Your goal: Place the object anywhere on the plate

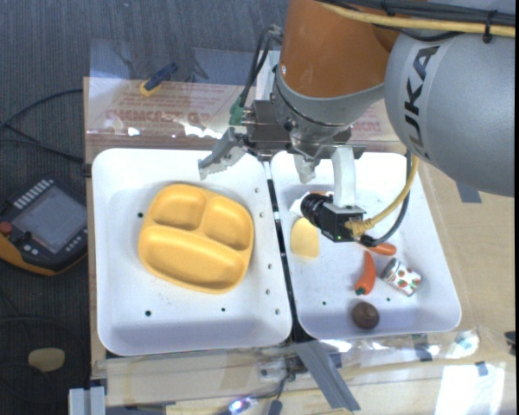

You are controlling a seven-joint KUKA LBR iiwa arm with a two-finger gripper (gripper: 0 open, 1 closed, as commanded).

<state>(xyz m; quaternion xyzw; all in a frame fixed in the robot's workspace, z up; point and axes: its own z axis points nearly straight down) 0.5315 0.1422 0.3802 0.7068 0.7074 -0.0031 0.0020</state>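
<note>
Tool is seen over the bins' divider, fingers spread, nothing held; yellow plate is in the left bin.

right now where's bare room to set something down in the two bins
Left bin: bare strips around the plate, widest along the near wall. Right bin: free near-left corner, left of the brown ball. Crowded mid-bin: yellow piece, carrot, gripper.
</note>
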